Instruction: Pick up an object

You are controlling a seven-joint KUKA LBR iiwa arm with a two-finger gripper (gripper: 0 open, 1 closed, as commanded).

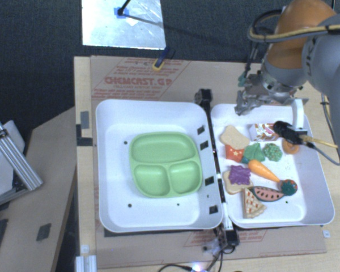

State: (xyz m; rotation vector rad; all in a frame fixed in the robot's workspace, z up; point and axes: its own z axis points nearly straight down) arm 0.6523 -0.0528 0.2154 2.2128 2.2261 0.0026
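Two white bins side by side on the bench. Left bin (110, 152) holds a green divided plate (164, 164) near its middle, with bare floor all round it. Right bin (314, 200) is crowded: toy food sits in a cluster through its centre, leaving open floor mainly along the near right corner and the far edge.

Carrot (264, 171) lies mid-cluster, long axis slanting from upper left to lower right, thick end toward the broccoli (273, 151). Close by: bread slice (233, 135), purple piece (239, 175), watermelon wedge (267, 194), pizza slice (251, 204) (most of them touching or nearly so).

Arm comes in from the right, orange band high, wrist bent down over the right bin's far edge. Gripper (250, 103) hangs above the far left corner, apart from the food; nothing visible between its fingers, spread too blurred to tell.
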